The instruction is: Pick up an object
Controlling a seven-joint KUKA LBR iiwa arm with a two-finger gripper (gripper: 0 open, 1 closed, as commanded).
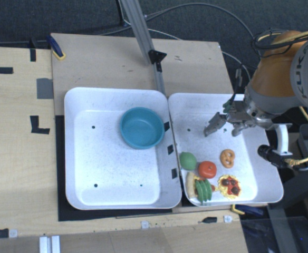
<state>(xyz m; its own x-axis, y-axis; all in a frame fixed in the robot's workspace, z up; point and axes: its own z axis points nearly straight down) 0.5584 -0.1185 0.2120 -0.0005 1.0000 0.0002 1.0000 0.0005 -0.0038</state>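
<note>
Pretzel (227,157), small and brown, lies on the floor of the right bin (196,105), lower right of frame; likeliest target, being the piece closest under the pincer (225,127); pincer hangs above the bin's middle, fingers spread apart, nothing between them; one finger (215,124) points left and down, the other sits nearer the wrist; pretzel is just below and slightly right of the pincer, apart from it, not touched; arm enters from the right edge, orange band (275,70) at upper right, wrist tilted so the fingers face the bin floor, apparently poised for a descent; outward from there, a red tomato (207,168) beside the pretzel to its left, a green round piece (188,160) above-left of that, a green ridged vegetable (203,189) and a pizza-like piece (229,186) along the bin's lower rim; toys bunch in the lower part, probably scattered at random; left bin (85,146) holds a blue bowl (142,128), upright, well apart from the pincer.
</note>
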